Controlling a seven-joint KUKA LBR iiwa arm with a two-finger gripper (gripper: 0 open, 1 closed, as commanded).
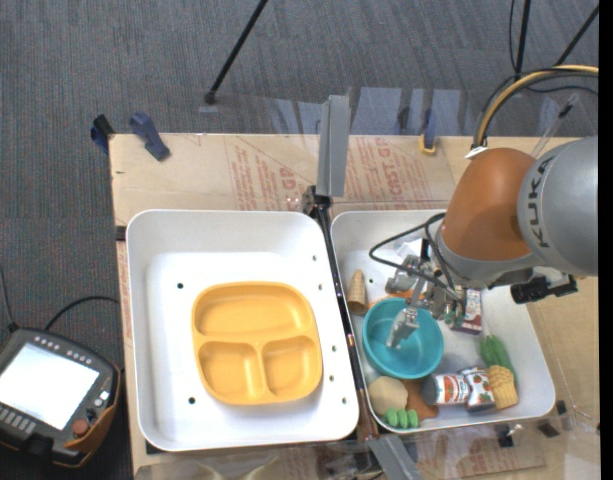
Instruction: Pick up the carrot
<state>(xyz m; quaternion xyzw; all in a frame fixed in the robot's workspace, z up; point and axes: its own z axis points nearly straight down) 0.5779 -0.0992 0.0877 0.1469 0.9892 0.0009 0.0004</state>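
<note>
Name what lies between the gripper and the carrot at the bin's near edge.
In the camera view, the teal bowl lies between: the gripper hangs over it, and the carrot lies just past its near rim.

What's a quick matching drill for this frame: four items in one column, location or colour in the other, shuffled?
Items:
1. divided plate
2. bowl
3. corn cob
4. gripper

Descriptions:
A. teal, in the right bin
B. over the teal dish
C. yellow, in the left bin
D. yellow with green husk, near the right bin's front right corner

Pairs: 1-C, 2-A, 3-D, 4-B
</note>
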